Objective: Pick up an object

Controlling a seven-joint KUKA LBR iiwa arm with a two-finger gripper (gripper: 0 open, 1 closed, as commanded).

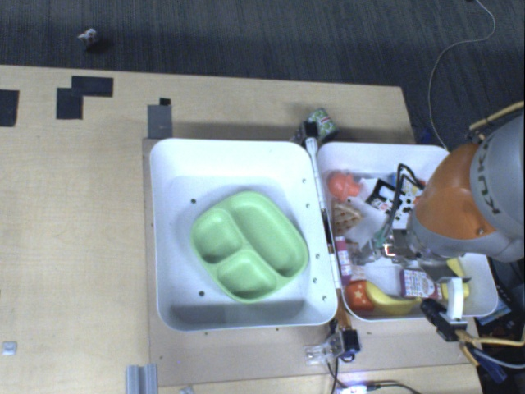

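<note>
The arm, grey with an orange band [451, 197], hangs over the right bin [349, 154]. Its gripper [390, 245] reaches down among the objects in the middle of that bin. A yellow banana [392, 302] lies along the bin's near wall, with a red fruit [356, 292] at its left end. A pink-orange toy [344, 185] and a brown patterned item [348, 214] lie in the bin's left part. A small purple-and-white packet [414, 283] sits just below the gripper. The arm hides much of the bin's right side.
The left bin [172, 171] holds a green three-section plate [248, 243]. A small green-and-white object [321, 124] lies on the bench at the far end of the divider between the bins. Black tape marks [82, 95] dot the far left of the bench.
</note>
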